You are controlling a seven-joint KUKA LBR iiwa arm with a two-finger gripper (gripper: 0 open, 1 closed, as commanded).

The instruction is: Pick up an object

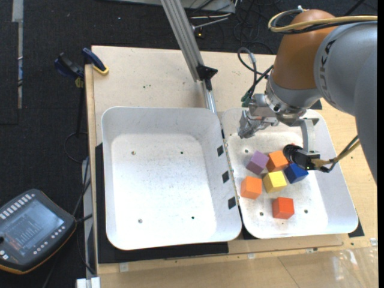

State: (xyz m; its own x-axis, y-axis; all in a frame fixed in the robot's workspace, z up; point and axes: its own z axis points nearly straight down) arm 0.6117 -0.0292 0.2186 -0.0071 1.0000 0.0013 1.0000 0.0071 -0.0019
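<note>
Camera view, from above at a slant: worktop (150, 71) carries two shallow white bins side by side; left bin (114, 125) and right bin (336, 209) touch along their inner rims.

Arm (336, 53) reaches in from the right, orange band above the wrist; gripper (247, 131) hangs over the upper left part of the right bin, above and apart from the blocks; whether it is open or closed I cannot tell from here, and nothing is seen in its grasp.

Blocks lie clustered mid-bin: purple block (258, 161); orange block (278, 159) just beside it; yellow block (275, 180) below these; blue block (296, 173) to its right; second orange block (251, 187) at the left of the cluster; red block (283, 208) lowest, slightly apart.

Off the worktop, lower left: teach pendant (30, 230) on the dark floor.
</note>
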